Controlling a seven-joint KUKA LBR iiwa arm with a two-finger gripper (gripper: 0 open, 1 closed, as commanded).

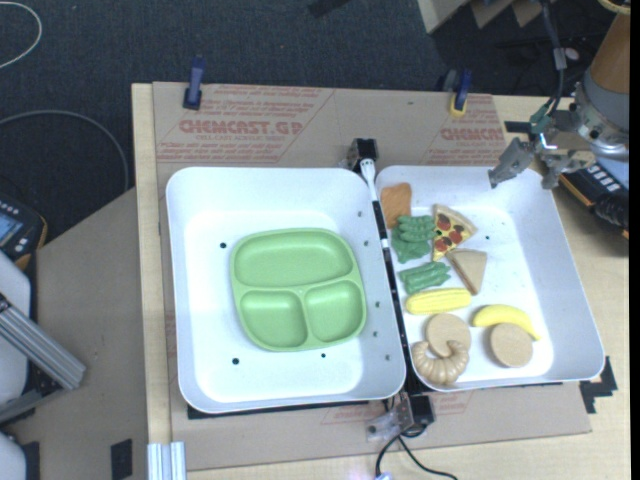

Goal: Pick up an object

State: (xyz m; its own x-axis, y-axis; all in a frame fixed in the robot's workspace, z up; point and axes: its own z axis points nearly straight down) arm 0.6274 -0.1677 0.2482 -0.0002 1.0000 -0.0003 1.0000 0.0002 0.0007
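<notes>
My gripper hangs over the far right corner of the right bin, its two fingers spread apart and nothing between them. Several toy foods lie in that bin, all to the left of and nearer than the gripper: an orange piece, a pizza slice, green vegetables, green beans, a tan wedge, a yellow corn cob, a banana, a round cookie and a croissant.
The left bin holds a green divided plate. Both bins rest on a cardboard sheet clamped at the back. The arm's wrist reaches in at the upper right.
</notes>
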